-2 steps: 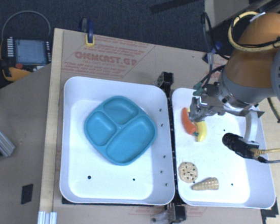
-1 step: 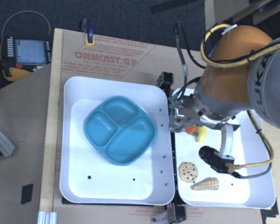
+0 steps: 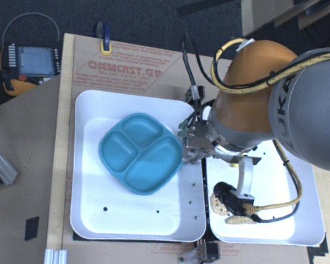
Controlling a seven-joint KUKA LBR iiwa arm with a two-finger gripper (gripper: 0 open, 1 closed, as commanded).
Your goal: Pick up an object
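Approach looks underway: gripper point(image 3: 191, 143), open or closed I cannot tell, hangs at the blue plate's point(image 3: 140, 153) right rim in the left bin point(image 3: 82, 208), so next it must clamp that rim and lift.

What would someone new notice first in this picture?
A blue divided plate lies in the left bin, bright against the white. The bulky grey arm with its orange band reaches in from the right over the right bin. Its hand is low at the plate's right edge, by the wall between the bins.
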